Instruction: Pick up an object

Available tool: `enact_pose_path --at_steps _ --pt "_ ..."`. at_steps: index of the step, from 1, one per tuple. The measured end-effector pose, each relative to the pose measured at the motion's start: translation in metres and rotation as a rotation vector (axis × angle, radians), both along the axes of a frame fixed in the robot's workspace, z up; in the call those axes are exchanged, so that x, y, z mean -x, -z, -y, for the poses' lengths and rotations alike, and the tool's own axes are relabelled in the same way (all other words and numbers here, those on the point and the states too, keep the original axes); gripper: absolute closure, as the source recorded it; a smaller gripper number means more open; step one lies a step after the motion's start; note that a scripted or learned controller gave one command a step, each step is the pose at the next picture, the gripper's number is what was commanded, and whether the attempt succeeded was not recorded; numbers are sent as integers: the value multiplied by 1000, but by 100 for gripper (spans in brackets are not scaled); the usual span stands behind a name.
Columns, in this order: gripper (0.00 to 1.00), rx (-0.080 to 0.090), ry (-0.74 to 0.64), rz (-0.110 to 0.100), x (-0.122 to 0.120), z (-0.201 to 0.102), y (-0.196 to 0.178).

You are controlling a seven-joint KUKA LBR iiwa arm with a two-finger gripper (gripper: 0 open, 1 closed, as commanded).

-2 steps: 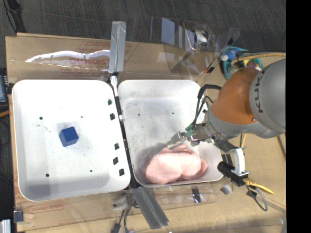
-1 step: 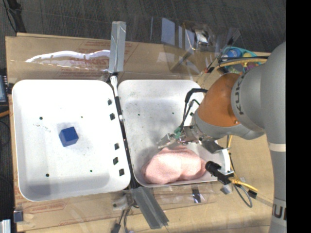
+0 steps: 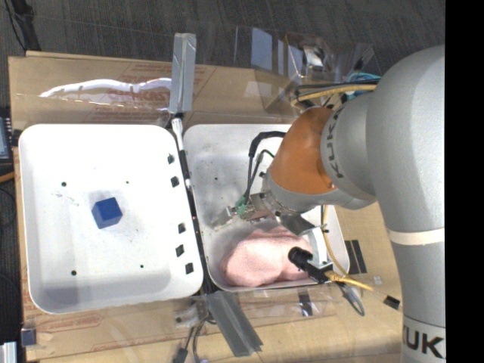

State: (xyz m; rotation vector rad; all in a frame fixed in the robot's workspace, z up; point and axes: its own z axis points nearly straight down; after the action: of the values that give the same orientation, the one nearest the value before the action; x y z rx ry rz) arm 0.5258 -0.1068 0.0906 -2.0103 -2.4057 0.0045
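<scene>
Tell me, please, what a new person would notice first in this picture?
First the big grey arm with its orange band, reaching from the right over the right bin. Next, the soft pink object at that bin's near end, below the wrist. Then the small blue cube alone in the left bin.

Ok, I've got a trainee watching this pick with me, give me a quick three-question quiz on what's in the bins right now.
1. True or false: the blue cube lies in the left bin.
2. Which bin is the arm reaching over? A) left bin B) right bin C) neither
3. Fill in: the soft item at the near end of the right bin is a ____ cloth.

Key: 1 true; 2 B; 3 pink.
</scene>
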Motion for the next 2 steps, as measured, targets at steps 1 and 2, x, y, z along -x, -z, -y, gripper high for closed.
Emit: enact_pose_path --at_steps 1,2 --pt "0 3 122 3 -7 84 -27" --pt "0 1 87 5 23 99 -1"
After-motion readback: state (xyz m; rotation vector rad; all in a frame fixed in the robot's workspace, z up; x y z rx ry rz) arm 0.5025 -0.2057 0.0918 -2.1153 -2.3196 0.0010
